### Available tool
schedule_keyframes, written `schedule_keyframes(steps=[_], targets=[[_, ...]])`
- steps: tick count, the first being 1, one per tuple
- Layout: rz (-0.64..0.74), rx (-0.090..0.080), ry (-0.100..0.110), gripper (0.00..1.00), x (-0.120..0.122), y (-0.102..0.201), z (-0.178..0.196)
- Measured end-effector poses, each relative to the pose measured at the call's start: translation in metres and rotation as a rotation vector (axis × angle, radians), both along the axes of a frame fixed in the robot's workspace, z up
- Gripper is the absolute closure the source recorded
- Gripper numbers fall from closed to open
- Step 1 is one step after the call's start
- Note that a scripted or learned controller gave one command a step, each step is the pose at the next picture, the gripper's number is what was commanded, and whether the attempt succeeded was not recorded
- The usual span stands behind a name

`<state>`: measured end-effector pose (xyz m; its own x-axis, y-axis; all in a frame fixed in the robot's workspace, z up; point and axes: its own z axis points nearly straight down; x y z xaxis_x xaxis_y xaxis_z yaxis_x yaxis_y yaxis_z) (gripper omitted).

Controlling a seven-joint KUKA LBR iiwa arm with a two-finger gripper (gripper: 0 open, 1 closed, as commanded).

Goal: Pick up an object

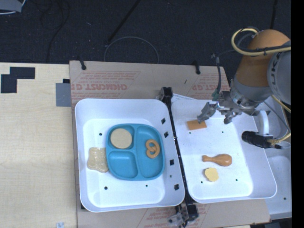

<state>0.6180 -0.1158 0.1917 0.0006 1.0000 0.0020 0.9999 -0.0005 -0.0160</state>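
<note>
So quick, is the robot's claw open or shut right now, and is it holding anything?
Gripper: open, fingers spread, holding nothing, hovering in the right bin just above and beside the orange block.

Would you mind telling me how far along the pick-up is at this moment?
Done: the gripper has reached the right bin, fingers spread, just above and right of the orange block. In hand: nothing sits between the fingers. Left: closing on and lifting something; the drumstick and yellow piece lie untouched.

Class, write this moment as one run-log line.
arm: over right bin | gripper: open, above orange block | held: nothing | drumstick, yellow piece: untouched
</note>
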Motion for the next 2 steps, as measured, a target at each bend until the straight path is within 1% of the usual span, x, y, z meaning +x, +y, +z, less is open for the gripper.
schedule_keyframes(steps=[1, 2], targets=[[0.002, -0.002, -0.015, 0.00, 0.003, 0.000, 0.009], [0.002, -0.002, -0.010, 0.00, 0.012, -0.003, -0.047]])
